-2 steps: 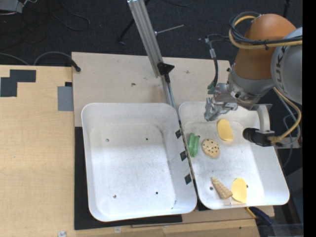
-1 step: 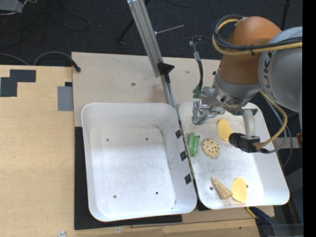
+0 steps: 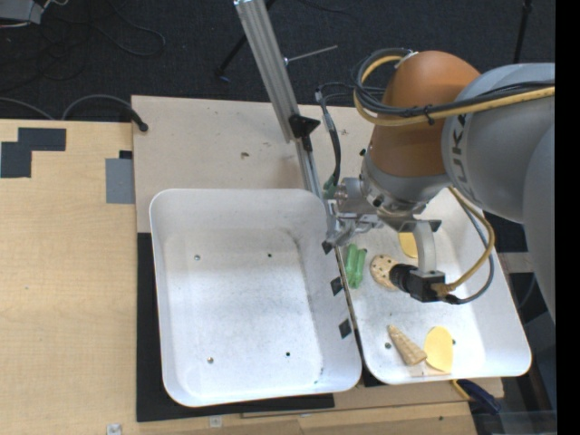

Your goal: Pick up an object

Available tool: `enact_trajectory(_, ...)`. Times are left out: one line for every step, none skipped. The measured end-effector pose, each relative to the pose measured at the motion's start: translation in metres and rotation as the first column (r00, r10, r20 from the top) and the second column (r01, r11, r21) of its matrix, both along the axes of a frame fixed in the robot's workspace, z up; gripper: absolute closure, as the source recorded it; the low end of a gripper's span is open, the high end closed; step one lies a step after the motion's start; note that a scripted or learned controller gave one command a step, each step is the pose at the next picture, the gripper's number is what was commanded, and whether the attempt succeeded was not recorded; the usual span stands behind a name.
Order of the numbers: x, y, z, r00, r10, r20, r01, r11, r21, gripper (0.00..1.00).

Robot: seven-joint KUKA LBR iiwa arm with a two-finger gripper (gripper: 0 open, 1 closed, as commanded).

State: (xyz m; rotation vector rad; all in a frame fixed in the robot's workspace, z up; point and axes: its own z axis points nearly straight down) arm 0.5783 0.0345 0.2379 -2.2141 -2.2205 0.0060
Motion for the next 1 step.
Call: enact_trajectory(-0.0124,0.0436,0.0036,1.0,0.001,0.001,-0.001,1.0,0.0,1.0)
